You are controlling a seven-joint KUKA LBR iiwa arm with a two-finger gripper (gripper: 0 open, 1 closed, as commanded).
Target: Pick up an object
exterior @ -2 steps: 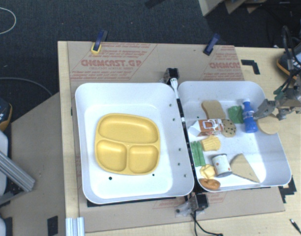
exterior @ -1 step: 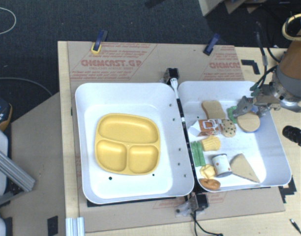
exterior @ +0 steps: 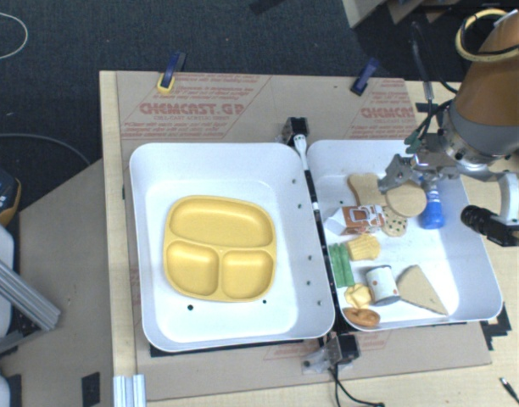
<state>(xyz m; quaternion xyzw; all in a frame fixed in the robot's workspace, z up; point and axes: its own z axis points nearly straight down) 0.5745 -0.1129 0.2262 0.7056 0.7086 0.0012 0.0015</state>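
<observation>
The right bin [exterior: 471, 244] holds several small items. A round tan disc [exterior: 405, 201] lies near its middle, with a blue bottle-like object [exterior: 433, 211] just to its right. My gripper [exterior: 406, 173] hangs right above the far edge of the disc, reaching in from the right. Close by are a tan bread slice [exterior: 360, 188], a red and white packet [exterior: 359, 219] and a dotted cracker [exterior: 396, 225]. Nearer the front lie a yellow cheese block [exterior: 364, 247], a small can [exterior: 380, 282] and a tan wedge [exterior: 424, 289].
The left bin [exterior: 149, 227] holds a yellow divided plate [exterior: 219, 247]. A green strip [exterior: 340, 265] and a brown pastry [exterior: 365, 316] lie by the right bin's front left corner. A black part [exterior: 488, 222] of the arm overhangs the right rim.
</observation>
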